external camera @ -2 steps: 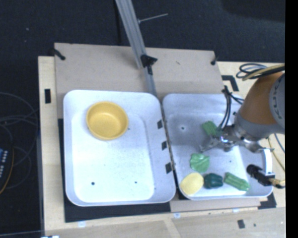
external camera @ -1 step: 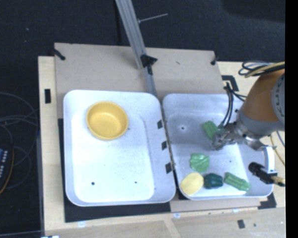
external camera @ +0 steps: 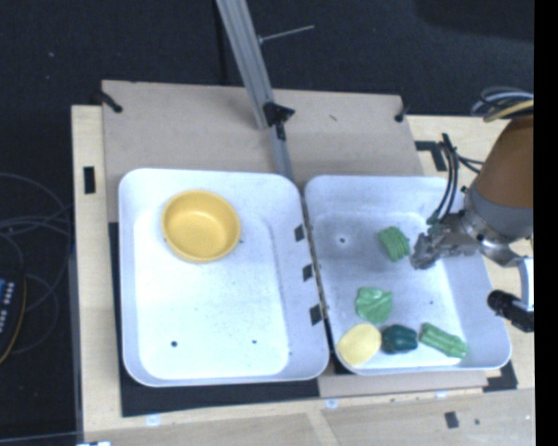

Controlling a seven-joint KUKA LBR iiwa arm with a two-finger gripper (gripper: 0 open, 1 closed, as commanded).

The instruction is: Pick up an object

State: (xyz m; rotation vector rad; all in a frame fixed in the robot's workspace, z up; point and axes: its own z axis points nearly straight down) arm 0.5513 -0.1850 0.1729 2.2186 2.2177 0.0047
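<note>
The gripper [external camera: 426, 252] sits low in the right bin [external camera: 353, 207], right of centre in the frame, just beside a small green block [external camera: 393, 242] – that looks like the nearest pick candidate. Jaws state cannot be told from this angle; they are dark and bunched under the wrist, nothing visibly between them. Main risk: the jaws land beside the block rather than around it and nudge it left across the bin floor, giving an empty close. Second risk – the lower cluster: a light green crumpled piece [external camera: 374, 303], a yellow round piece [external camera: 360, 343], a dark green piece [external camera: 399, 339] and a green oblong piece [external camera: 443, 340] lie close together at the lower edge of the bin, the yellow and dark green ones apparently touching, so a grasp there could catch two things or jam against the rim. Open room is decent in the upper left of the right bin. The left bin [external camera: 205, 342] holds a yellow bowl [external camera: 202, 226] at its upper left, well apart. Cables at the right edge of the desk [external camera: 93, 249] stay near the arm.
</note>
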